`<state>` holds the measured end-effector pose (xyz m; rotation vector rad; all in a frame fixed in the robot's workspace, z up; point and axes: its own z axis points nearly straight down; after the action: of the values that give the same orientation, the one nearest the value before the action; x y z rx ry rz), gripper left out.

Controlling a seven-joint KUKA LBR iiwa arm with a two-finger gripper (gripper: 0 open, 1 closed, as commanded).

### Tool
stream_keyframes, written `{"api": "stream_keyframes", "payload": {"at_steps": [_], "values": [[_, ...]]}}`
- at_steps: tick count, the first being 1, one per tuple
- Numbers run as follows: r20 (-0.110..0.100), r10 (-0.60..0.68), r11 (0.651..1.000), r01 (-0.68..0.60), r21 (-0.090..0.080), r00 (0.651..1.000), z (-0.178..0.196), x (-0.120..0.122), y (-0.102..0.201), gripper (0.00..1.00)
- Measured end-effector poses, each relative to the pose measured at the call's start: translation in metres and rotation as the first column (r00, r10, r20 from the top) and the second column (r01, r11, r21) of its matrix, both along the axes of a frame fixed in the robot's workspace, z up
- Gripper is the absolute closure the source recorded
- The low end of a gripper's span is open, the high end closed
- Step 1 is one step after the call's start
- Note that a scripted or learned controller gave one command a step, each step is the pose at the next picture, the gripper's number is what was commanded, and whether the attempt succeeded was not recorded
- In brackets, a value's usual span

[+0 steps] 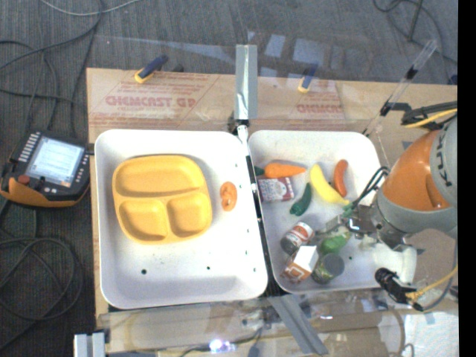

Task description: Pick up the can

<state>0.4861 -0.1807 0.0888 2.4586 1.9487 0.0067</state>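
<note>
My two-finger gripper [349, 225] is hovering low over the right white bin [372, 149]; its grasp state I cannot tell. Just beside it, the small cylindrical can with a red label [297, 238] is lying tilted, touching a green vegetable [335, 242]. A yellow divided tray [162, 197] is sitting in the left bin [104, 274].

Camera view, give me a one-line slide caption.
Arm reaches into the right bin, gripper near a can among toy food; a yellow tray sits in the left bin.

Glossy yellow plastic tray [160, 197]; smooth white bins [126, 274]; metal can [297, 237].
</note>
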Motion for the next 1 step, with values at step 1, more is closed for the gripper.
{"api": "stream_keyframes", "payload": {"at_steps": [1], "values": [[0.003,-0.017,1.0,0.017,-0.006,1.0,0.0002,0.0679,0.0408,0.0]]}}
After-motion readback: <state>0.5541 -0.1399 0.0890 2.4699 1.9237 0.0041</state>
